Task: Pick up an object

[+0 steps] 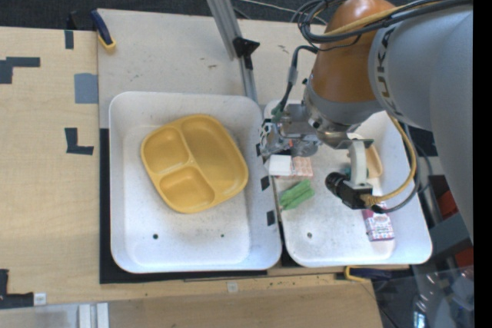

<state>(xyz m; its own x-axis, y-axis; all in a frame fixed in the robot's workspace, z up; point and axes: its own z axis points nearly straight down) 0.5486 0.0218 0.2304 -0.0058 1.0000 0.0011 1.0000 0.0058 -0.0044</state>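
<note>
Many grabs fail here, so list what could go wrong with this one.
1. The gripper hangs low by the right bin's left wall, so it may knock that wall.
2. The small white block, the pink patterned piece and the green piece lie close together, so a grab may catch two or push one away.

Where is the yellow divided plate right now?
The yellow divided plate lies in the left bin, in its upper middle part. The gripper hangs over the right bin, near the green object.
</note>
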